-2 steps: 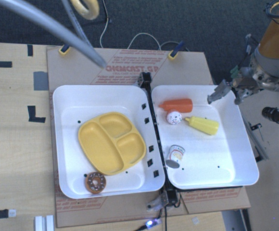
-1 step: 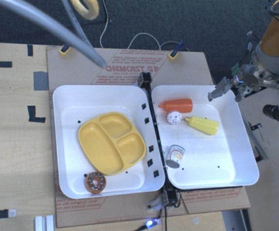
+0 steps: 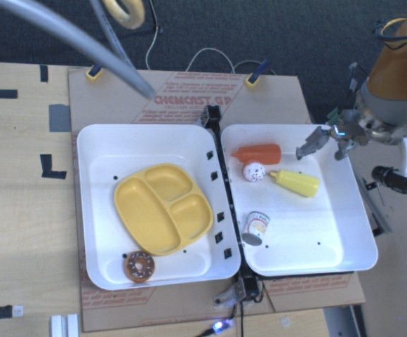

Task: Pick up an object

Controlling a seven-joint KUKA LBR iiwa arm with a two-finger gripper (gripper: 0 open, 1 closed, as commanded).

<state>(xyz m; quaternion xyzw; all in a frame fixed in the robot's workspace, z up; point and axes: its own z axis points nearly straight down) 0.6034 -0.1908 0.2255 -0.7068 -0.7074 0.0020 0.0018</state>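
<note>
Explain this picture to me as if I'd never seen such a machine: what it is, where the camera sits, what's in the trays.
One camera looks down at a slant on a bench with two white bins. The grey and orange shape at right is a robot arm; its gripper hangs over the right bin's upper right corner, with nothing between its fingers. That bin holds an orange piece, a white ball, a yellow bottle and a small cup. The left bin holds a yellow plate and a donut.

A robotics lab: two white bins (image 3: 91, 188) clamped to a cardboard-covered bench (image 3: 189, 93) (cables trailing behind).
</note>
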